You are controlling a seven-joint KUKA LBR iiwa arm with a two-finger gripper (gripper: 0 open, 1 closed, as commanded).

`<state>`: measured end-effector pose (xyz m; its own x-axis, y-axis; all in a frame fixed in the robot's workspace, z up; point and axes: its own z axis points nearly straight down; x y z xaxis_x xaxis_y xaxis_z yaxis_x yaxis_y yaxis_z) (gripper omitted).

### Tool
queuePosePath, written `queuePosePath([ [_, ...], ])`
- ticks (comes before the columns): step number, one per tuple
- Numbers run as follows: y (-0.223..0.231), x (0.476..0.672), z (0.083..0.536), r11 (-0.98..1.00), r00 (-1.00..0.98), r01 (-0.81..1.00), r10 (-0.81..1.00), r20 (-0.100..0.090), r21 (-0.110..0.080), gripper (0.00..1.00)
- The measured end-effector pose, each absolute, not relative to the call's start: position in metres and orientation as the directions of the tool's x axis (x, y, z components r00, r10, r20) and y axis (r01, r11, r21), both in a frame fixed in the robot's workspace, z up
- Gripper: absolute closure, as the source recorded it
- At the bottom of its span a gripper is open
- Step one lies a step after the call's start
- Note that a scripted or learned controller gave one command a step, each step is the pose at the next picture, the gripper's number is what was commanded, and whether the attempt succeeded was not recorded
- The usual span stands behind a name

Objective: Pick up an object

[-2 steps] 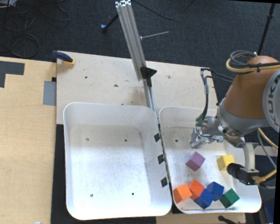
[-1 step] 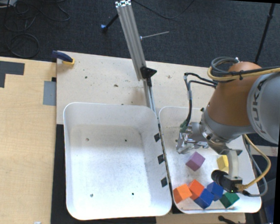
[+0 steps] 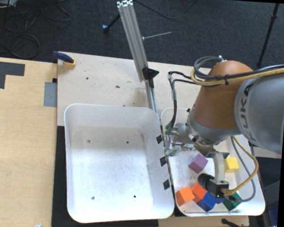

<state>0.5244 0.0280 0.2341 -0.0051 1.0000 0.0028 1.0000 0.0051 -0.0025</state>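
The gripper (image 3: pixel 173 142) hovers over the right bin (image 3: pixel 182 176), approaching; whether it is closed I cannot tell. Next, it should lower onto the purple cube (image 3: pixel 198 163).

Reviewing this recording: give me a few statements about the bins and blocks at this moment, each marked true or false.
1. The arm reaches over the right bin. True.
2. The purple block lies in the left bin. False: it lies in the right bin, close to the arm.
3. The orange block sits near the right bin's near rim. True.
4. The yellow block is stacked on the blue block. False: they lie apart, the yellow one farther back in the bin.
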Motion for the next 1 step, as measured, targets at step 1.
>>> queuePosePath([
  [1,0.0878,0.5104,0.2256,0.005,-0.005,1.0,1.0,0.002,-0.006,1.0],
])
